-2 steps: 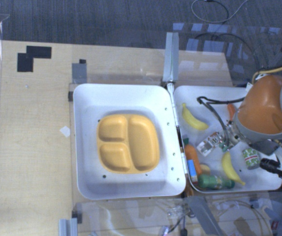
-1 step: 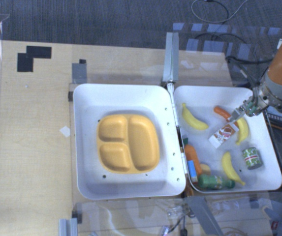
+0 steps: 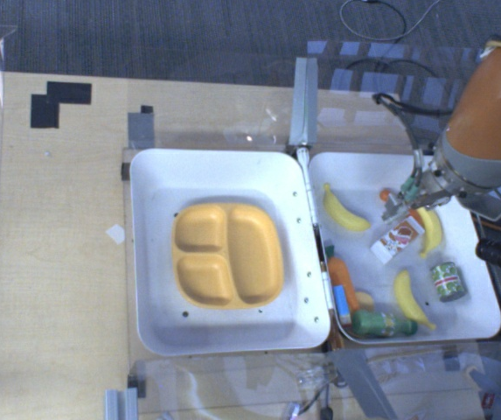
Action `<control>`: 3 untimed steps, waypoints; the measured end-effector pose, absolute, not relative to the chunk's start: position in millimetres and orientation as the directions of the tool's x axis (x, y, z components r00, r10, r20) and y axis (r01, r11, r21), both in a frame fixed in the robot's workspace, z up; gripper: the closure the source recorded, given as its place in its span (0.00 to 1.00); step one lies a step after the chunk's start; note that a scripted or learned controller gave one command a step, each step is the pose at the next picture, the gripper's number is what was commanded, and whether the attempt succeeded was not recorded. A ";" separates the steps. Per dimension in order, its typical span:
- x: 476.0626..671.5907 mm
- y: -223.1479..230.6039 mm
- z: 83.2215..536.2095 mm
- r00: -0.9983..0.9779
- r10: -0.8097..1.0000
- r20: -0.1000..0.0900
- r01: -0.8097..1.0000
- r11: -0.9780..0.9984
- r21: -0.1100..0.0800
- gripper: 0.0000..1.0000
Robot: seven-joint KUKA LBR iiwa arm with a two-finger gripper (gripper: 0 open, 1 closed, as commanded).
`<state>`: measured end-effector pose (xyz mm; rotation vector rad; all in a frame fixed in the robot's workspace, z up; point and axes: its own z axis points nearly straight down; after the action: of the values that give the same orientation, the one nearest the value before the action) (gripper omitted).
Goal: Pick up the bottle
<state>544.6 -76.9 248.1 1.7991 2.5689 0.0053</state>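
The pincer (image 3: 405, 198) hangs over the upper middle of the right-hand shallow white bin (image 3: 486, 322), under the grey arm with its orange band (image 3: 495, 103). Whether it is spread or pressed together I cannot tell; the tip is small and blurred against the bin floor, and nothing shows between it.

The task's thing, a dark green plastic bottle (image 3: 381, 324), lies on its side well below the pincer and a little to its left, along the bin's near wall. Just above the bottle's left end lies an orange bottle-shaped item with a blue label (image 3: 341, 287), close enough to crowd a grasp there. A ripe yellow banana (image 3: 410, 299) lies just to the bottle's right, its lower tip near the bottle's end.

Directly below the pincer is a small white and red carton (image 3: 396, 237), beside a second banana (image 3: 430, 230); a third banana (image 3: 344, 210) lies to the pincer's left, and a green can (image 3: 447, 281) lies lower right.

The bottle is probably light, stiff and smooth, so likely to roll or slip. The best hold seems across its round body at mid-length, closing across the narrow width, away from the wall.

The left bin (image 3: 154, 182) on the desk (image 3: 58, 234) holds a yellow divided tray (image 3: 228, 254).
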 end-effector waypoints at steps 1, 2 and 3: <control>487.8 -15.2 263.7 -0.105 0.994 0.000 0.994 0.105 0.005 1.00; 488.3 -129.3 255.9 -0.024 1.000 -0.002 1.000 0.024 0.005 1.00; 490.2 -128.7 267.0 -0.030 1.000 -0.004 0.999 0.030 0.010 1.00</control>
<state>490.2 -128.7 267.0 2.1808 2.2481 0.0068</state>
